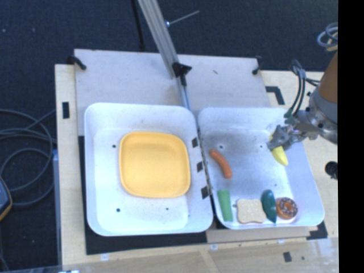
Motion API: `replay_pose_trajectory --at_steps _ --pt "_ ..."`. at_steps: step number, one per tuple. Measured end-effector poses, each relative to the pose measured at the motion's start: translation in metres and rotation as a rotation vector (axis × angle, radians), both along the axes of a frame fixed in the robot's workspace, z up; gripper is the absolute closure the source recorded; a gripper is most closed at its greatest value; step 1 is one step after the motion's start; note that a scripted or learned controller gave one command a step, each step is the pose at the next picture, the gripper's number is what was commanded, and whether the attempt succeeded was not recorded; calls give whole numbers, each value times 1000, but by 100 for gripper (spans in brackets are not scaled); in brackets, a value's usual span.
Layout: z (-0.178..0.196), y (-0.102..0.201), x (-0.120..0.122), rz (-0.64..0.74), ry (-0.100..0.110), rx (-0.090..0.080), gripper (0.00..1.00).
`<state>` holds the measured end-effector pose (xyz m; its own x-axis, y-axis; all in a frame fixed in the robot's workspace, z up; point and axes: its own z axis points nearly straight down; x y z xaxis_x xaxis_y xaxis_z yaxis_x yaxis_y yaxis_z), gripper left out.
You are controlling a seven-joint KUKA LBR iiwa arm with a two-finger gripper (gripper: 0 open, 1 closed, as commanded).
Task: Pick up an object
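Bench with two white bins: left bin point(99, 169) holds a yellow plate point(154, 164); right bin point(310, 195), near edge, holds bread point(250, 211) and donut point(286, 208). At its 2 o'clock, gripper point(282, 139) touches the banana point(279, 154); grasp step, closure cannot be judged; next, lift

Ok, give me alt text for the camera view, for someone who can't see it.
A grey robot arm's gripper sits over a yellow banana-like toy in the right bin, which also holds a hot dog, a bread slice and a donut. The left bin holds a yellow plate.
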<state>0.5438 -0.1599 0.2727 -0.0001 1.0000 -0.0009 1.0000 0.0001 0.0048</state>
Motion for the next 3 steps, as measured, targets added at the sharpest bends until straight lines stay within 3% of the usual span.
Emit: replay_pose_trajectory --at_steps 2,3 --pt "-18 94 1 3 4 1 100" --pt "-25 135 -11 3 4 1 100"
